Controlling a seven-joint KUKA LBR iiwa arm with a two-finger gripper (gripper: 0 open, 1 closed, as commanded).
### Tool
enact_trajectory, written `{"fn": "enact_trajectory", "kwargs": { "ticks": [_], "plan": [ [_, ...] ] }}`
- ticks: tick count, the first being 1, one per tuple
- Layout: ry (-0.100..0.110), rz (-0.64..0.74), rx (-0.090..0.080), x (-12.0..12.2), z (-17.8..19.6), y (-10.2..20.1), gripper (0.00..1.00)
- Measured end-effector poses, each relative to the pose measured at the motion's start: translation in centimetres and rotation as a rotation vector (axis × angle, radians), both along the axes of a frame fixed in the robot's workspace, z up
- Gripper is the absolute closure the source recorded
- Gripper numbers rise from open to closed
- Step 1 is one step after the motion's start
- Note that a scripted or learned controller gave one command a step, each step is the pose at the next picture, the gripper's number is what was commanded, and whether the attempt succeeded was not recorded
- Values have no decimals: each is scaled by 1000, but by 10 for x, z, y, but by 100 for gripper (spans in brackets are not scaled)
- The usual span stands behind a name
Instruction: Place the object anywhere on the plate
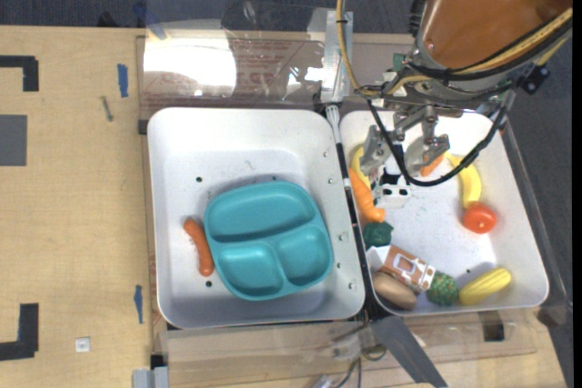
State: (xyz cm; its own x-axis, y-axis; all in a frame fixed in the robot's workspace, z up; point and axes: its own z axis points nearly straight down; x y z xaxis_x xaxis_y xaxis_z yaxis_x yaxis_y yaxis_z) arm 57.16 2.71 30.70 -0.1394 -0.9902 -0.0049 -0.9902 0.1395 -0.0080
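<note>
A teal plate (268,236) with three compartments lies in the left bin (173,141). My gripper (404,152) hangs low over the back of the right bin (527,259), its fingers (373,152) apart and open, with white bin floor showing between them. Just below it sits a small black-and-white object (393,186). A bit of orange (427,164) shows by the right finger; I cannot tell what it is. An orange carrot (366,195) lies along the right bin's left wall, close to the left finger.
A red-orange sausage (198,246) lies left of the plate. The right bin also holds a banana (469,182), a red-orange fruit (479,218), a yellow piece (485,283), a broccoli (443,288), a brown box (406,268) and a green piece (377,233).
</note>
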Motion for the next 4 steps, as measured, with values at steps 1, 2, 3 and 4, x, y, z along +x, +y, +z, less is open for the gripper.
{"fn": "enact_trajectory", "kwargs": {
  "ticks": [1, 2, 3, 4],
  "plan": [
    [12, 150, 0, -74, -125, 27, 100],
    [-1, 270, -1, -38, -28, 71, 100],
    [-8, 425, -3, -70, 85, 93, 100],
    [-3, 897, -4, -91, 161, 128, 100]
  ]
}}
